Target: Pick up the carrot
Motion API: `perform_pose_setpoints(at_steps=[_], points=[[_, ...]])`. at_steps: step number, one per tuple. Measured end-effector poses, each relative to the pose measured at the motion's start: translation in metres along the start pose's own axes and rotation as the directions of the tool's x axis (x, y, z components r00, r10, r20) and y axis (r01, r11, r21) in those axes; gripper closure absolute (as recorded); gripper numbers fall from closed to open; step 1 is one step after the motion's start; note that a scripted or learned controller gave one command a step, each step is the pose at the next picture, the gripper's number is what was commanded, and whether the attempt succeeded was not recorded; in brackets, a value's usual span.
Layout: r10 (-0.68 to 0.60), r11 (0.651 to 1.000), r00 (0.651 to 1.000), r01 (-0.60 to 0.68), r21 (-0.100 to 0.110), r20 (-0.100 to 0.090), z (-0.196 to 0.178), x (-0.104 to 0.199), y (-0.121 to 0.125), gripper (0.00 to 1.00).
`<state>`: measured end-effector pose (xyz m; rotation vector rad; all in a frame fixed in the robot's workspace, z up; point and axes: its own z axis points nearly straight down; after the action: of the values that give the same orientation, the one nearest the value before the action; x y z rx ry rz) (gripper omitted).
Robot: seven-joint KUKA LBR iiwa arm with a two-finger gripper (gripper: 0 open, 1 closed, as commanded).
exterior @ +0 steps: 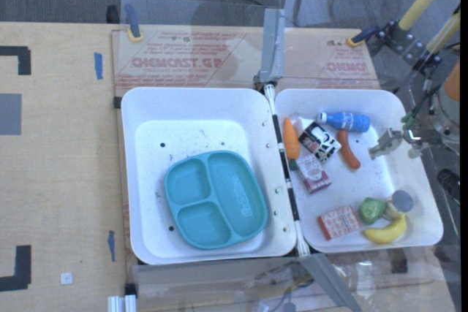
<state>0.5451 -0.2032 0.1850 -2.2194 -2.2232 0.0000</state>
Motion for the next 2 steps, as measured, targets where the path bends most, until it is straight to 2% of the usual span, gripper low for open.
perform_pose_setpoints(at_steps=[1,2], points=[[-0.038,0.999,0.999,0.038,0.000,0.000,0.000,-0.017,-0.036,0.00],[0.134,0.991,0.991,-0.134,0.001,-0.001,0.070,0.044,-0.059,0.00]])
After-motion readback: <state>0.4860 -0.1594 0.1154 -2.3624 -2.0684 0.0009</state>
